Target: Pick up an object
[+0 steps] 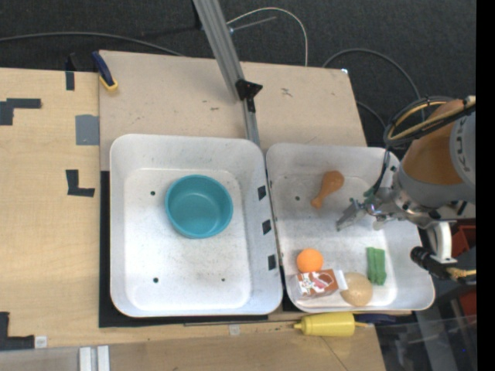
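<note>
Hand [349,213] sits low in the right bin [402,296], fingers spread, nothing between them. Nearest candidate: drumstick toy [328,188], lying just up-left of the fingertips, apart from them. Its long axis runs diagonally, thick end upper right, thin end lower left. A short reach up-left should do.

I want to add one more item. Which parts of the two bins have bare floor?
Left bin: bare all around the teal bowl. Right bin: bare along its far edge and left of the drumstick. Crowded at the near edge: orange ball, packet, tan piece, green piece.
</note>
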Action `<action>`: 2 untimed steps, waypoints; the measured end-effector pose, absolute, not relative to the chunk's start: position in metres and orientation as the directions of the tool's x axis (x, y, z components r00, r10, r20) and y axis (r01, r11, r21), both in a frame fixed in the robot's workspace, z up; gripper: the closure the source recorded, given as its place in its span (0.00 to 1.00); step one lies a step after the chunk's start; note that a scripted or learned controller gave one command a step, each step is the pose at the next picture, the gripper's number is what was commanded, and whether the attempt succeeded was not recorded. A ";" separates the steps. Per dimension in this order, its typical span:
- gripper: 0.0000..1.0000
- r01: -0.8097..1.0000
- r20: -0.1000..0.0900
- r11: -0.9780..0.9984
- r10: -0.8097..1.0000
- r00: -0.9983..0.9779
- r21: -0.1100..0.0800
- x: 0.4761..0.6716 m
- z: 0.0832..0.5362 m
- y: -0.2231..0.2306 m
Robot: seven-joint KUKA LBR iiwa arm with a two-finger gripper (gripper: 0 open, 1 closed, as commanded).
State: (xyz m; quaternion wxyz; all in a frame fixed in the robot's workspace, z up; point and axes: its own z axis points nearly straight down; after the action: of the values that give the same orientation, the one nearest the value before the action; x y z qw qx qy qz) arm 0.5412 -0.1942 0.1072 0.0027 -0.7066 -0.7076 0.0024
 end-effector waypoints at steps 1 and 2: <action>0.00 1.000 -0.001 0.002 1.000 -0.002 0.000 0.542 0.090 -0.194; 1.00 1.000 -0.001 0.003 1.000 -0.003 0.000 0.542 0.100 -0.193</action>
State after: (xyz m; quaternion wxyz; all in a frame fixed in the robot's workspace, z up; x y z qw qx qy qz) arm 0.5420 -0.1934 0.1003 -0.0001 -0.7060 -0.7082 0.0002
